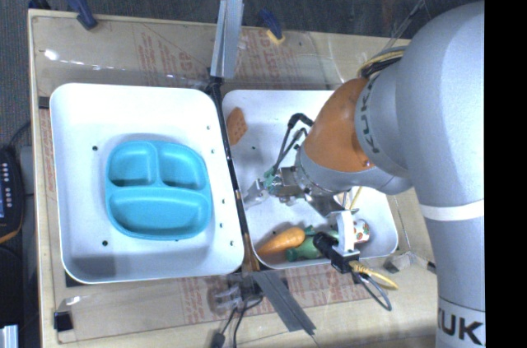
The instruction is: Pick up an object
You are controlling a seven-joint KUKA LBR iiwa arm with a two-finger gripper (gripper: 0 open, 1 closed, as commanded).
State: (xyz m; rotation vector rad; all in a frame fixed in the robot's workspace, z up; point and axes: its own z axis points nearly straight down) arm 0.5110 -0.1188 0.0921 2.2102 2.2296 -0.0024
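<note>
Carrot (pixel 282 239) is lying in the right bin (pixel 265 109), near its front wall, orange body pointing toward the divider between the bins, green top (pixel 310 248) trailing away from it. That's my pick for the target: closest loose thing to the hand.

Hand (pixel 276 183) is hovering low inside the right bin, just behind the carrot and apart from it. Can't tell how it's set; too small and cluttered there. Nothing visible in its grip.

Step, as I'm reading it: approach, grasp not yet made. Next move needs the hand shifting toward the front wall, lining up across the carrot's narrow axis, then dropping and closing. Risk: the carrot is sitting close to the wall, and a small white-and-red item (pixel 352 229) is lying just past its green end, so clearance is tight.

Carrot looks like a smooth plastic toy, tapered, likely to roll or squirt out under an off-centre pinch.

Also in the right bin: a brown rounded piece (pixel 236 124) at the back by the divider. Left bin (pixel 74 104) is holding a blue divided tray (pixel 158 188).
</note>
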